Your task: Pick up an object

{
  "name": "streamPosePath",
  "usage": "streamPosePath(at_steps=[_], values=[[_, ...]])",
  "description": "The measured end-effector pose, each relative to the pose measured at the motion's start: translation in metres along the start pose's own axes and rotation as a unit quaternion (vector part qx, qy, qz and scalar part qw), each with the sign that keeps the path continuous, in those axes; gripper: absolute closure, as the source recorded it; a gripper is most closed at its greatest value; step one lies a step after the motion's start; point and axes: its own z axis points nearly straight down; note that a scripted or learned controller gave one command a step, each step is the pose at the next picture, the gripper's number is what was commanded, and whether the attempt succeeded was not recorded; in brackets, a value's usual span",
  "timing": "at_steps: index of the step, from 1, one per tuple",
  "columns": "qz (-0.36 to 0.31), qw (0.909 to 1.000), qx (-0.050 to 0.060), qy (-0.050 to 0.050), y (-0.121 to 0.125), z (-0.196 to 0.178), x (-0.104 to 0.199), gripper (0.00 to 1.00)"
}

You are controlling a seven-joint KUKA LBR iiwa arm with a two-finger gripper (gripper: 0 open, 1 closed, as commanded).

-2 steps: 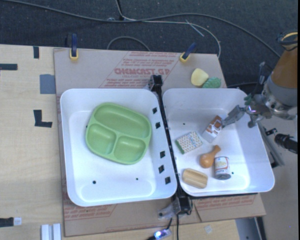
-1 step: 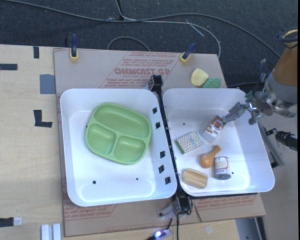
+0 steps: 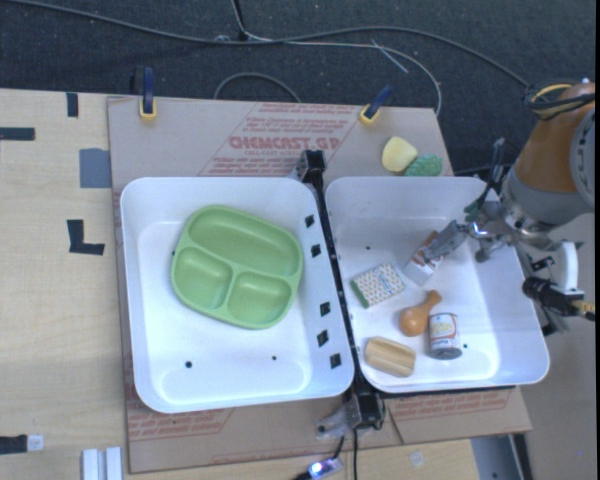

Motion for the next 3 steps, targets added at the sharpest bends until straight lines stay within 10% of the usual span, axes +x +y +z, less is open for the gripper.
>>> streamPosePath(at_steps=[1, 2, 3], values=[[-0.001, 1.0000, -0.010, -0.001, 0.006, 0.027, -0.001, 0.00], [-0.001, 0.9999, -0.014, 0.000, 0.009, 0.015, 0.001, 1.00], [-0.001, 1.0000, -0.005, -0.001, 0.011, -0.045, 0.011, 1.00]])
